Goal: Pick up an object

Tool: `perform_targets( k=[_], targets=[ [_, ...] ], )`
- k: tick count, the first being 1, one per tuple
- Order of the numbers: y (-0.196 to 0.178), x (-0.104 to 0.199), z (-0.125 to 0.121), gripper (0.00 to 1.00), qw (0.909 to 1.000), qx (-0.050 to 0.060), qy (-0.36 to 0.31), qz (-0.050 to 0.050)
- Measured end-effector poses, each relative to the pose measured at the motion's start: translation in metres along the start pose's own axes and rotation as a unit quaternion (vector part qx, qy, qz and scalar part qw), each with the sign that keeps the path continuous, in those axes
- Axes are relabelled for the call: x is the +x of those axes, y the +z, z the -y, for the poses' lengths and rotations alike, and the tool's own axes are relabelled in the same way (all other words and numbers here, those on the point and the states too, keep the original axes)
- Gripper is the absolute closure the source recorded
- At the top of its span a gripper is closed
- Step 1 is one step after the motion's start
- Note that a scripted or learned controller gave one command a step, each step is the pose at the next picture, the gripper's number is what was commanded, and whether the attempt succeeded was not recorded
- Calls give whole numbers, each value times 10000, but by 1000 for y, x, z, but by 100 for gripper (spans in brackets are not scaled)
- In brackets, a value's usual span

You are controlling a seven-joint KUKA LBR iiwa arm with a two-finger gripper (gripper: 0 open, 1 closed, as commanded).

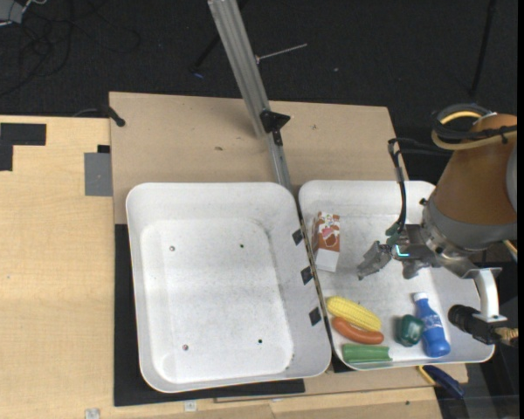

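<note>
The right bin holds several objects. A red and white carton stands near its left wall. Along the front lie a yellow corn cob, an orange-red piece and a green piece. A dark green round object lies against a blue bottle with a white cap at the front right. My gripper hovers over the middle of this bin, right of the carton and above the corn. Its fingers stand spread, with nothing between them.
The left bin lies beside the right one, with black clips on the shared wall. A grey metal rail slants down from the back to the bins' junction. The arm's orange band looms over the right bin's right edge.
</note>
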State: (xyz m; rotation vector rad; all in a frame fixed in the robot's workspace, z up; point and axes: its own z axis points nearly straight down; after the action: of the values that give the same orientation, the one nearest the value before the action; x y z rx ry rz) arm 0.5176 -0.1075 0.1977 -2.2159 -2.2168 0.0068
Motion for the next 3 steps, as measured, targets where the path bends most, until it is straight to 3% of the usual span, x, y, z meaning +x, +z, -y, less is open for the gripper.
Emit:
perform_targets(
  k=[1,3],
  targets=[
    [-2,-1,-1,0,10000,-25,20,4],
    [104,3,10,0,10000,-17,7,4]
  ],
)
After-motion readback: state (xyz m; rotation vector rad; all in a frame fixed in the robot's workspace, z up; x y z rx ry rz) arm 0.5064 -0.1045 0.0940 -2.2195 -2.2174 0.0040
